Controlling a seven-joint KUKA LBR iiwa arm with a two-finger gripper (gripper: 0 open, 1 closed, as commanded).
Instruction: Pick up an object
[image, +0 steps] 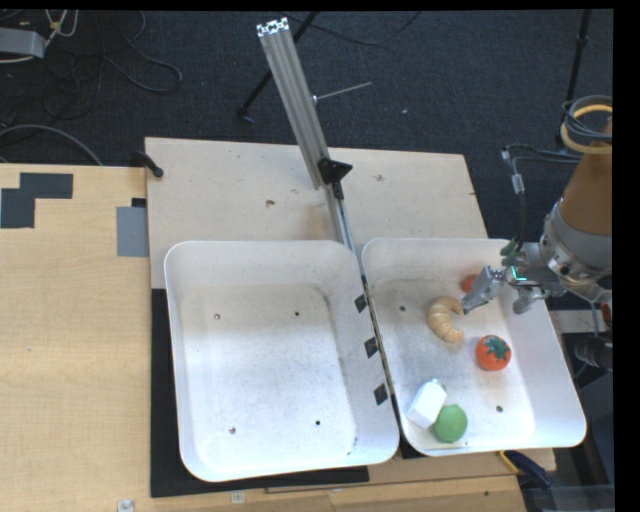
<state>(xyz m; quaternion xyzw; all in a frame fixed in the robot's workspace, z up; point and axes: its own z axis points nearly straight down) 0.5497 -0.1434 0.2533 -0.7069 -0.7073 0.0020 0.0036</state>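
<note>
Currently the gripper (503, 293) sits low over the right bin (560, 425), near its far right side, the arm (585, 215) entering from the right. Fingers are spread apart with nothing between them. One finger (482, 291) points toward a tan croissant-shaped toy (445, 320), which lies just beside it, to its lower left, apparently apart. A small red object (468, 283) lies partly hidden behind that finger. A tomato-like red toy (492, 352) rests below the gripper, apart. A white block (427, 402) touches a green ball (450, 423) at the bin's near edge. The left bin (190, 290) adjoins on the worktop (240, 185).
</note>
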